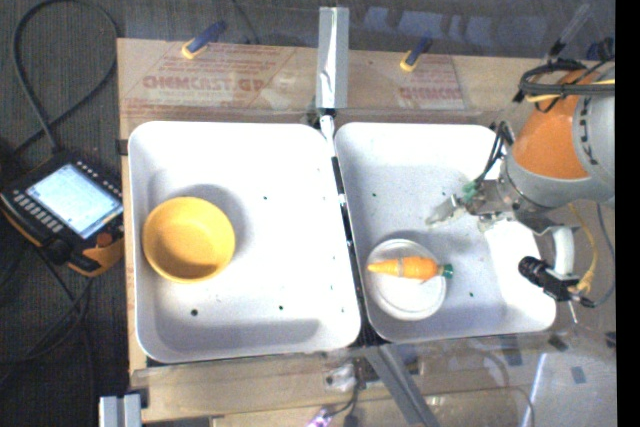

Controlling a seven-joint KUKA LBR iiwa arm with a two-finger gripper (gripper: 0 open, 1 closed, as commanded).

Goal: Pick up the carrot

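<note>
The carrot (405, 268), orange with a small green tip at its right end, lies on its side on a small white round dish (406, 300) near the front of the right bin (400, 165). My gripper (452, 201) hangs over the middle of the right bin, above and to the right of the carrot and apart from it. Its fingers are spread open and nothing sits between them. The grey arm with its orange band (553, 150) comes in from the right edge.
A yellow bowl (189, 237) sits at the left side of the left bin (250, 155). A metal post (332, 55) rises behind the wall the two bins share. A handheld pendant (65, 205) lies off the bench to the left.
</note>
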